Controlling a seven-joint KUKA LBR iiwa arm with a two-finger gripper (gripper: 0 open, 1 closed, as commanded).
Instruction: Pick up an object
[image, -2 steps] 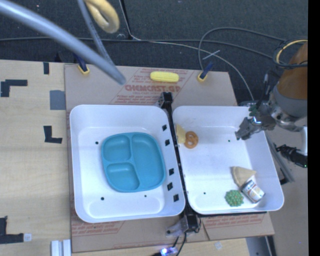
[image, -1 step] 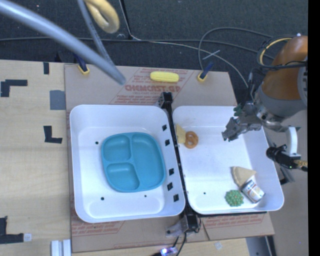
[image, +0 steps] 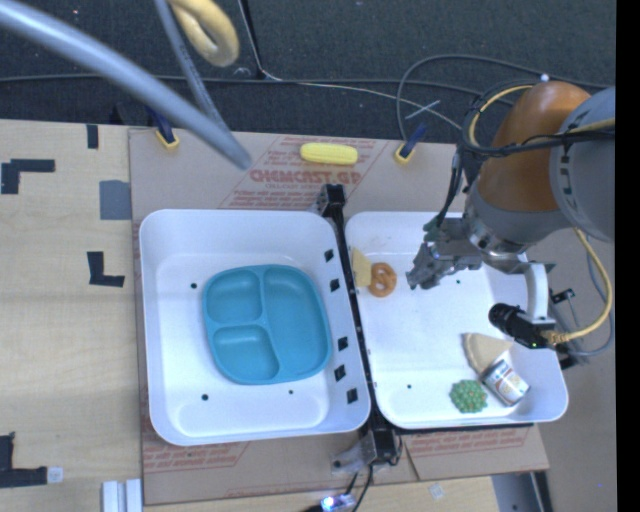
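We judge ourselves in the approach step: our gripper (image: 428, 272) hangs low in the right bin (image: 440, 395) just beside the pretzel (image: 381, 279), its grip state unreadable to us, so next we must centre over it.

Pale wooden bench (image: 60, 330) beneath brown cardboard sheet (image: 290, 175), dark floor (image: 330, 45) behind.
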